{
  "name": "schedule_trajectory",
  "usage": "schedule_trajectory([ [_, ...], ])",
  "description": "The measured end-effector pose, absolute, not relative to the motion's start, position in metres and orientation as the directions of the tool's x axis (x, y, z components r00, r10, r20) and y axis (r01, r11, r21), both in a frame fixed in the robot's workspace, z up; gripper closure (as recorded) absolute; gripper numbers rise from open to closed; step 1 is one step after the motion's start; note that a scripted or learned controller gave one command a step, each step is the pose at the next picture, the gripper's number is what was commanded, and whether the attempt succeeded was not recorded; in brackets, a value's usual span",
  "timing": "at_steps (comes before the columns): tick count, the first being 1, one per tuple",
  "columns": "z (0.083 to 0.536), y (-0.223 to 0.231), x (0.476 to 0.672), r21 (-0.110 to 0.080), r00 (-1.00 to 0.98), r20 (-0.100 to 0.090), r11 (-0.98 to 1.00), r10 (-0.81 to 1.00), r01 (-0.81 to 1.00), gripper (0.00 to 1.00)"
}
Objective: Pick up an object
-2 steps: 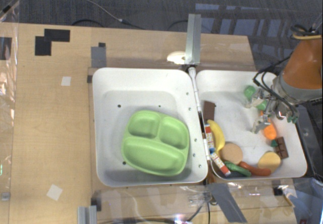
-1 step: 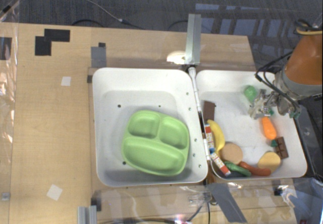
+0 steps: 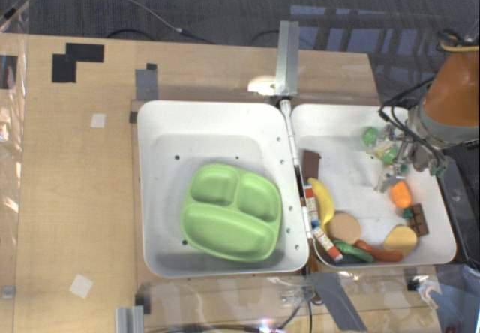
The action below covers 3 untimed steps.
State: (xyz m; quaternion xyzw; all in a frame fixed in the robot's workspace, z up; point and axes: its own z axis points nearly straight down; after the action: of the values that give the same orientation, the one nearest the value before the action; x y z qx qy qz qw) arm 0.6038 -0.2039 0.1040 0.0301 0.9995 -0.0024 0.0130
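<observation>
You've got nothing picked yet. Nearest the camera, below the pincer [image 3: 395,163], sit the yellow piece [image 3: 400,237], brown block [image 3: 417,219] and orange piece [image 3: 401,194], the last just under its tip. Banana [image 3: 324,199] lies well left. Green item [image 3: 371,136] sits just up-left. Can't tell if the pincer is apart or together; cables clutter it.

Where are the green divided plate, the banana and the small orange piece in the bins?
green divided plate [image 3: 232,213]: camera view, left bin, point on its large lower compartment.
banana [image 3: 324,200]: camera view, right bin, point on the middle of its curved body.
small orange piece [image 3: 401,194]: camera view, right bin, point on its centre.
</observation>
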Motion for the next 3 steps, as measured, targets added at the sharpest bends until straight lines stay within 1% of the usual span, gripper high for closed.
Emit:
schedule_trajectory([
  [1,0.089,-0.19,0.612,0.0,-0.991,-0.012,0.991,0.135,0.135,0.0],
  [2,0.09,-0.169,0.582,0.001,-0.978,-0.014,0.978,0.207,0.207,0.0],
  [3,0.105,-0.168,0.587,0.0,-0.979,-0.029,0.98,0.201,0.201,1.0],
])
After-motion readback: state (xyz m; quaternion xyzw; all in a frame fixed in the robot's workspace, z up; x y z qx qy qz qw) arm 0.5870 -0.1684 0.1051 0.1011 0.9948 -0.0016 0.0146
